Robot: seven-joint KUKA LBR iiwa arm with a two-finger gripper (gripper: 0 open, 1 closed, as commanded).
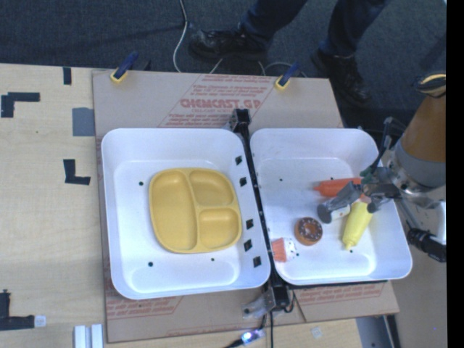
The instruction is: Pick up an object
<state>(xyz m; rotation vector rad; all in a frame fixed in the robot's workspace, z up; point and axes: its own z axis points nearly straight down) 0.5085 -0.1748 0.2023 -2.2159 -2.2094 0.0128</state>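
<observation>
The end effector (341, 206) hangs low over the right bin (319, 270), reaching in from three o'clock; whether it is wide or narrow I cannot tell. The yellow bottle (355, 225) lies just beside it at five o'clock, long axis running one to seven. The orange carrot (331, 188) sits at eleven, the donut (309, 230) at seven.

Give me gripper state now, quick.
Gripper: low in the right bin, between the carrot and the yellow bottle; open or shut cannot be told.
</observation>
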